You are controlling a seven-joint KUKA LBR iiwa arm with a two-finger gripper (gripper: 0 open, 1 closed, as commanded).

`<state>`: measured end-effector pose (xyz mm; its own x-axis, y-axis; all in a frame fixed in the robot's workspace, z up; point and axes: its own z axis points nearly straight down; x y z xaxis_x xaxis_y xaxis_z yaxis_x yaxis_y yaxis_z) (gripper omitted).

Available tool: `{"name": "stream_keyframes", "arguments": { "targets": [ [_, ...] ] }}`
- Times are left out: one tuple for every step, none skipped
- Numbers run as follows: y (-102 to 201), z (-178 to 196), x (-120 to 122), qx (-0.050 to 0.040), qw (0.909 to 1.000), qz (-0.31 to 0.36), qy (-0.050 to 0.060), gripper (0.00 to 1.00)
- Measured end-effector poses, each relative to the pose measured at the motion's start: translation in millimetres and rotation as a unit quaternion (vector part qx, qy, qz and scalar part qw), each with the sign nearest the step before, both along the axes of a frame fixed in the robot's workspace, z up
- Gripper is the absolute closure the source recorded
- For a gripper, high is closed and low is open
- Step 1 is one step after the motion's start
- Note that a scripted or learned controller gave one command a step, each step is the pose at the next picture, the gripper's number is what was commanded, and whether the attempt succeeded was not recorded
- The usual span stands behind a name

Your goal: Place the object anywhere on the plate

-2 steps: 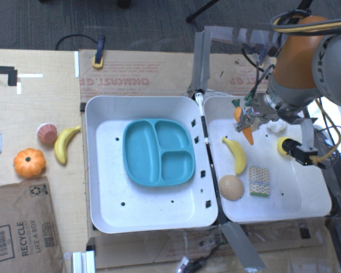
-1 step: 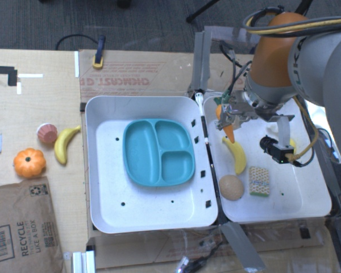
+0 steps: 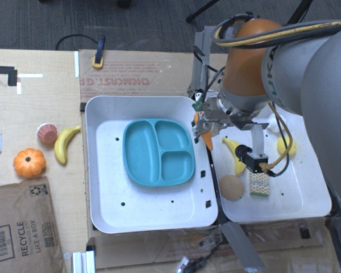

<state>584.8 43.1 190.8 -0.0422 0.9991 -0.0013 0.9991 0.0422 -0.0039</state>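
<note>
A blue three-compartment plate (image 3: 159,152) lies in the left white bin (image 3: 102,209). My gripper (image 3: 204,128) hangs over the wall between the two bins, just right of the plate's right edge. A slim orange object (image 3: 208,142), like a small carrot, sticks out between its fingers, pointing down toward the seam. The gripper is shut on it. The wrist and its orange band (image 3: 253,56) hide the back of the right bin.
The right bin (image 3: 307,203) holds a yellow banana (image 3: 235,151), a brown round fruit (image 3: 232,187), a yellow-green sponge (image 3: 260,184) and a yellow lemon (image 3: 286,147). On the bench left of the bins lie a banana (image 3: 64,144), a small pumpkin (image 3: 29,162) and a pink cupcake (image 3: 46,133).
</note>
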Motion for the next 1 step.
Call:
{"name": "stream_keyframes", "arguments": {
  "targets": [
    [-0.3,0.0,0.0,0.0000,1.0000,0.000,0.000,0.00]
  ]
}}
